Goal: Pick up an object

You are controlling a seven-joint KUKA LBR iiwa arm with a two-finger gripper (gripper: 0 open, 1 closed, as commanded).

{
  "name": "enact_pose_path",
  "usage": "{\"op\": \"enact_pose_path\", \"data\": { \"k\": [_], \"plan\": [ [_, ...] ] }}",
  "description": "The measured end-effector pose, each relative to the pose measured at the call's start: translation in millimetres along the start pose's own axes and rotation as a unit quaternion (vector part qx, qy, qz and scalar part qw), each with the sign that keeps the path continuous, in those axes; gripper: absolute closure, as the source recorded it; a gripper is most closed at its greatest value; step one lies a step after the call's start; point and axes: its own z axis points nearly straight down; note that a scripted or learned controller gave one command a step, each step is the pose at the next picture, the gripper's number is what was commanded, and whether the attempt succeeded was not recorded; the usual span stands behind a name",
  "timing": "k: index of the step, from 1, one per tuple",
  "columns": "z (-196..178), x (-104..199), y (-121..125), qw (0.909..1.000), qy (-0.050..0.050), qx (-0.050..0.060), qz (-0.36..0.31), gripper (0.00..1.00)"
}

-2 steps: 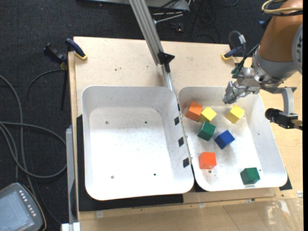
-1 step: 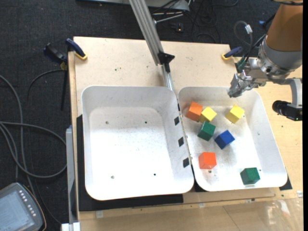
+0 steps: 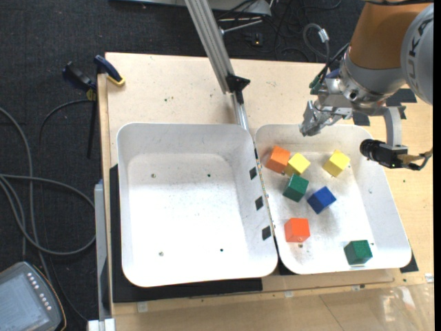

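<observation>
- My gripper hovers over the right bin's far edge; can't tell its grip state.
- Seven blocks sit inside, one green block near the front right corner.

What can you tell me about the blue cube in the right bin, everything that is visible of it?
The blue cube is a small solid block, plain blue with a matte look, perhaps painted wood. It rests on the floor of the right bin, turned so one corner points toward the camera. A green cube lies close at its upper left; whether they touch is unclear. The gripper is above the bin's far edge, well away from it.
</observation>
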Motion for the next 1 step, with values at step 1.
{"op": "enact_pose_path", "data": {
  "k": [1],
  "plan": [
    [20.7, 54.5, 14.4, 1.0000, 0.000, 0.002, 0.000, 1.00]
  ]
}}
